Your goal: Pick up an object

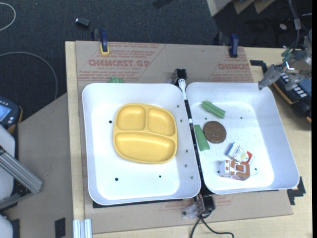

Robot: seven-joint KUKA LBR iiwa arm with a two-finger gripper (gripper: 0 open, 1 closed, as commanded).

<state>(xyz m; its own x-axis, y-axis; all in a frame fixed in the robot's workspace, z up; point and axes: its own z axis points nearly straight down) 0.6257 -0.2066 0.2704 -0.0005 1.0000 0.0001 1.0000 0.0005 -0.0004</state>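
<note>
I see the gripper (271, 76) hovering off the right white bin's (277, 133) far corner; I can't tell its state. The yellow divided plastic plate (145, 133) fills the left white bin (99, 148); brown round disc (214, 132), green sticks, wrappers sit right

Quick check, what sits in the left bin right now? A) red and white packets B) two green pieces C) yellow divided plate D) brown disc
C: the yellow divided plate lies alone in the left bin; the brown disc, green pieces and red and white packets are all in the right bin.
</note>
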